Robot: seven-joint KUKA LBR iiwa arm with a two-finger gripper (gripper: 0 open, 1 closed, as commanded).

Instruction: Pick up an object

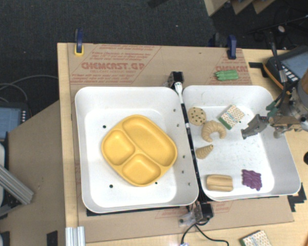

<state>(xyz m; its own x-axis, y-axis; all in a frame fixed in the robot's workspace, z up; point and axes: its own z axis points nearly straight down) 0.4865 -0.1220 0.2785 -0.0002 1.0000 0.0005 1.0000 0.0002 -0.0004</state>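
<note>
Since nothing's been grabbed yet as far as I can judge, I'm just sitting here watching the gripper (252, 128) hang over the right bin (282, 152), roughly mid-bin toward its right side, and honestly I can't tell if the fingers are open or closed, it's just a dark blob from this angle. Nearest pickable thing looks like the little green-and-white packet (232, 116), just up and left of the gripper, with the croissant (213, 130) right beside that. If I were calling it, I'd go for whichever one has free space on both sides and come straight down, because packet, croissant and cookie (196, 116) are bunched close and a sloppy descent would probably shove one into the other. Rest of that bin: a cone-shaped pastry (205, 150) near the left wall, a bread roll (219, 182) and a purple grape bunch (251, 179) toward the front, those two well apart from the cluster so maybe easier targets. Left bin (92, 106) just has the yellow divided plate (138, 150). Some green toy (227, 75) sits on the tabletop behind the bins.
</note>
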